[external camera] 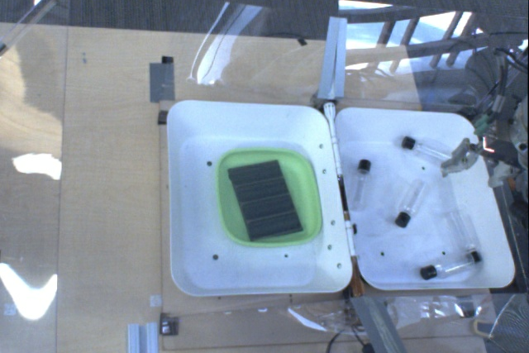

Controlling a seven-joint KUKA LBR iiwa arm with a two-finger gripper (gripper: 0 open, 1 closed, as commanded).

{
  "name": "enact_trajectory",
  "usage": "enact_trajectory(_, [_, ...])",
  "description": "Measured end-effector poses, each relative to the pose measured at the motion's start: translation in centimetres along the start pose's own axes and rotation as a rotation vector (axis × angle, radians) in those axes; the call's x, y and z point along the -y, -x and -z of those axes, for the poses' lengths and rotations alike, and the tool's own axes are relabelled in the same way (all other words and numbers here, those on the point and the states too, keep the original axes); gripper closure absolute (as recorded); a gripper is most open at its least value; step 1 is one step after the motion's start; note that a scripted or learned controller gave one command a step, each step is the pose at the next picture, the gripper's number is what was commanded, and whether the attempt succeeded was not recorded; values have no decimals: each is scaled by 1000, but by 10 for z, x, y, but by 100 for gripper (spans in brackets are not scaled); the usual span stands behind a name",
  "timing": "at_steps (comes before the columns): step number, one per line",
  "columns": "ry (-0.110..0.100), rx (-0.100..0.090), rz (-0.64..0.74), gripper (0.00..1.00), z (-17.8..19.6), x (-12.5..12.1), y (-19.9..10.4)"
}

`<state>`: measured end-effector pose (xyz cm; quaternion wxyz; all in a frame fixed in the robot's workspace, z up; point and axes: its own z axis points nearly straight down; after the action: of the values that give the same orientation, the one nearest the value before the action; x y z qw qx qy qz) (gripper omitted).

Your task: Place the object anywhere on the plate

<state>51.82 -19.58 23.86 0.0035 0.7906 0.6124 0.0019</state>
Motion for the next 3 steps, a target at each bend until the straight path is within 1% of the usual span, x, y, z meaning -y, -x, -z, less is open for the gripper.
enact_trajectory(1, [1, 0, -13, 0, 27, 20, 9])
enact_trajectory(2, [2, 0, -30, 0, 33, 6, 5])
enact_trajectory(3, [-1, 1, -57, 0, 5, -37, -6])
